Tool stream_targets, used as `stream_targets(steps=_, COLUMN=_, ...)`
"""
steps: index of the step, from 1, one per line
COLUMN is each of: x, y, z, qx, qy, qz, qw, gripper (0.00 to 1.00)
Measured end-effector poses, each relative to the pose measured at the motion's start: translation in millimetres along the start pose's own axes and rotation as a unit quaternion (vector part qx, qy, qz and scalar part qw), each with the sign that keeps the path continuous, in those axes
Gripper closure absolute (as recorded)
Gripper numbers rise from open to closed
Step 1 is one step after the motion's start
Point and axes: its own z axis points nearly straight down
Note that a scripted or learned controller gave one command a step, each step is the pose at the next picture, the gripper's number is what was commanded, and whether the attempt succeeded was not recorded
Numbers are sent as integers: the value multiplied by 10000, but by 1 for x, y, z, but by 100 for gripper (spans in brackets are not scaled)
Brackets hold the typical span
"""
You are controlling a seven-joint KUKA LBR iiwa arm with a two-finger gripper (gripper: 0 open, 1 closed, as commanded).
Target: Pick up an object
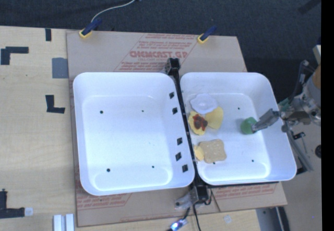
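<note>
The right bin [261, 86] holds several small objects. A green round piece [246, 125] lies toward its right side. A pale translucent disc [202, 103] sits near the divider, with a red and yellow item [200, 122] and a yellow piece [216, 117] just below it. A tan toast-like slab [212, 150] lies lower down. My gripper [265, 119] reaches in over the bin's right rim, its grey tip right beside the green piece and seemingly touching its right edge. Nothing is visibly held.
The left bin [83, 120] stands beside the right one, split from it by a black clipped divider [179, 120]. Both rest on a cardboard sheet [156, 52] clamped at the back. The arm's wrist [302, 112] hangs over the right rim.
</note>
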Motion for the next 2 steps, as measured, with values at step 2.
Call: stream_targets(steps=2, x=90, y=1, z=163, qx=-33, qy=-39, qz=28, qw=10000, gripper=0)
